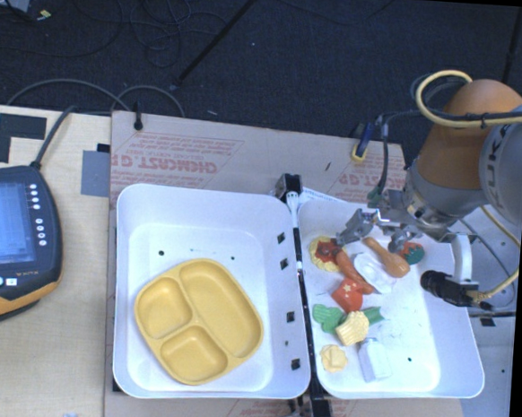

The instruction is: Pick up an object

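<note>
A cardboard-topped bench (202, 158) stands before a dark floor strewn with cables; it bears two shallow white bins side by side, with a handheld control pendant (6, 242) at its far left edge. The left bin (144, 212) holds a yellow divided plate (198, 320). The right bin (451, 371) holds a heap of small toy foods.

The gripper (378, 228) hangs over the upper part of the right bin, carried by the grey arm with its orange band (465, 134). Its jaws stand spread, with nothing visibly between them.

Candidate objects lie close by. A tan, drumstick-like piece (388, 256) lies just beneath and slightly beyond the jaws, toward the arm's side. A red elongated piece (350, 271) lies just below the jaws on the plate's side, next to a red-and-yellow piece (327, 253). Farther below the jaws lie a green piece (327, 316), a yellow corn-like piece (353, 327), a pale yellow piece (334, 357) and a white block (375, 360).

The step in hand appears to be the descent onto a chosen object. It is best done by settling on a single piece, probably the tan one, since it lies nearest. The jaws should straddle its narrow width rather than its length. They should descend fully before closing, because the pieces touch and overlap, and a shallow pinch may slip or drag a neighbour.
</note>
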Controlling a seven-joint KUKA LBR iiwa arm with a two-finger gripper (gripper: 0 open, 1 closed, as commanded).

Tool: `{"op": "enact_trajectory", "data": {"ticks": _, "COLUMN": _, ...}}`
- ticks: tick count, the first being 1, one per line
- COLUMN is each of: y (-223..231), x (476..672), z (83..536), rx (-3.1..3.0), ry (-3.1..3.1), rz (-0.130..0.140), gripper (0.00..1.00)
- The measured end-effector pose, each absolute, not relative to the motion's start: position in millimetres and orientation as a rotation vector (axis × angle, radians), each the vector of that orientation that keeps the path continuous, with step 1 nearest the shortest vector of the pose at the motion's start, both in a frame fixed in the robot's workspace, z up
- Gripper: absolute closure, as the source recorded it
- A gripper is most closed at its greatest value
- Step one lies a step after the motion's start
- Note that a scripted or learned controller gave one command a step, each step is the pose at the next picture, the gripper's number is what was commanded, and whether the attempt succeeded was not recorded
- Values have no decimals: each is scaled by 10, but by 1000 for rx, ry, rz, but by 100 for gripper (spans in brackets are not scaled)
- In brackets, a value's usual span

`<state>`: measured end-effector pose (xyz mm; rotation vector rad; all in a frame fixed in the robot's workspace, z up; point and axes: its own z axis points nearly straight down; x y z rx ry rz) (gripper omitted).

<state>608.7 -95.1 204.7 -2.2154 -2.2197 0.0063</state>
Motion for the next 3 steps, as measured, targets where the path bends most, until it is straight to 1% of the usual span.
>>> {"op": "enact_trajectory", "data": {"ticks": 1, "y": -953, "x": 6088, "z": 2126, "rx": -2212, "ry": -2218, "rz": 10, "gripper": 100}}
{"op": "enact_trajectory", "data": {"ticks": 2, "y": -380, "x": 5302, "z": 3210, "rx": -2214, "ry": -2228, "rz": -5, "gripper": 100}}
{"op": "enact_trajectory", "data": {"ticks": 3, "y": 185, "x": 5042, "z": 3739, "rx": -2212, "ry": -2229, "rz": -1, "gripper": 100}}
